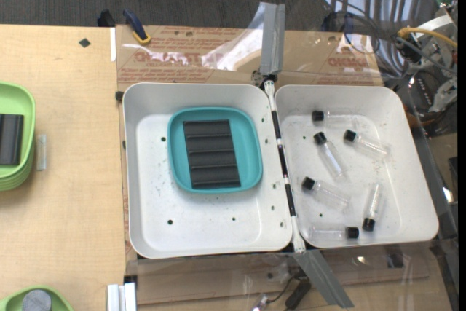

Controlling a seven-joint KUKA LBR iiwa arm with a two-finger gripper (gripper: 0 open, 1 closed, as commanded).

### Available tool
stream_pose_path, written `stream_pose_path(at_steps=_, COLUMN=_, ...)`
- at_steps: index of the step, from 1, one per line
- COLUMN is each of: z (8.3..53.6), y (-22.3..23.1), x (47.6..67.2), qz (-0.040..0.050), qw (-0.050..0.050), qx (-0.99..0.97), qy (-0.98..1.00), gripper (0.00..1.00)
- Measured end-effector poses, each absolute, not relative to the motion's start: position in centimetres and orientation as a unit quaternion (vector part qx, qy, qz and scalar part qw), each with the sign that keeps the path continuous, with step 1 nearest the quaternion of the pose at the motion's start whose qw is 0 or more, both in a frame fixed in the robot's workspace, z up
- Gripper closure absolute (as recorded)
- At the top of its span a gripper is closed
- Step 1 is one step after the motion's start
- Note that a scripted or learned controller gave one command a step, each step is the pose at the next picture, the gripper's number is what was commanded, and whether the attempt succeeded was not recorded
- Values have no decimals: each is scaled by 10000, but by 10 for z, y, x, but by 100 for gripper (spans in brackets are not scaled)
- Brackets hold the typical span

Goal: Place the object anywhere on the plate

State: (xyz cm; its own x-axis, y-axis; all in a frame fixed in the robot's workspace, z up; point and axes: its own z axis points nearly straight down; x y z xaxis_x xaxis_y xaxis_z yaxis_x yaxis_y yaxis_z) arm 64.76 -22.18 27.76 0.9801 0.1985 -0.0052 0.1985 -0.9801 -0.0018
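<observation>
A teal plate (pixel 180 172) with a dark ribbed insert lies in the left white bin (pixel 153 215). Several clear plastic vials with black caps are scattered flat in the right white bin (pixel 415 222). One vial (pixel 328 152) lies near that bin's middle, another (pixel 364 142) toward the upper right, a third (pixel 325 192) lower down. More vials lie along the bin's lower right and front wall.
A green dish (pixel 14 178) holding a dark block sits on the wooden bench at the far left. A green-rimmed container (pixel 36 300) shows at the bottom left corner. Cables and hardware (pixel 429 62) crowd the right side beyond the right bin.
</observation>
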Motion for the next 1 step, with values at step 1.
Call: stream_pose_path(at_steps=1, z=279, y=-221, x=654, qz=15, qw=1, qx=-9948, qy=-1022, gripper=0)
